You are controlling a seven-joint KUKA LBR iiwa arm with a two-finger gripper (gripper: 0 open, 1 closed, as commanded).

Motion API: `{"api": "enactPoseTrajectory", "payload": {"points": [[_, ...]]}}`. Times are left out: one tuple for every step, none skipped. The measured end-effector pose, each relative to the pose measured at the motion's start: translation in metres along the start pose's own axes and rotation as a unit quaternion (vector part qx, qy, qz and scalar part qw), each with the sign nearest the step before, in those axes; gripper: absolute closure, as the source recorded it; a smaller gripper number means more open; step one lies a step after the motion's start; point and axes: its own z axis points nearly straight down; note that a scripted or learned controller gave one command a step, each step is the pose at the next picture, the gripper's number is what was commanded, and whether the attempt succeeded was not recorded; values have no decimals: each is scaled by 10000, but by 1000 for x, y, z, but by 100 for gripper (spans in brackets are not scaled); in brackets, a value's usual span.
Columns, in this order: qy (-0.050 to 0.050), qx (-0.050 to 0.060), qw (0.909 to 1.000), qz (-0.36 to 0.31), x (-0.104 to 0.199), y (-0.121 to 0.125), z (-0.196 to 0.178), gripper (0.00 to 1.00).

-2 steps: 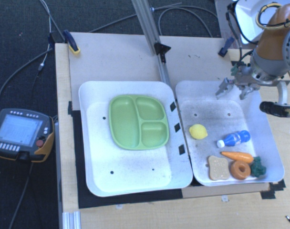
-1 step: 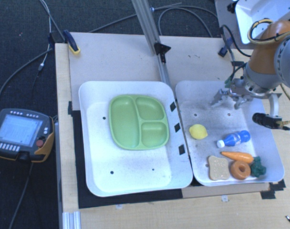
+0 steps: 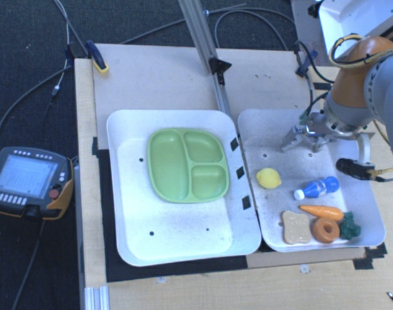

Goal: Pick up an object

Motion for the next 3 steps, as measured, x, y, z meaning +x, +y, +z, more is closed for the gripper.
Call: {"api": "enactPoseTrajectory", "payload": {"points": [[-6, -27, 10000, -4, 0, 2, -14, 100], [-7, -42, 10000, -1, 9, 1, -73, 100], [-13, -52, 10000, 2, 6, 2, -118, 100]]}}
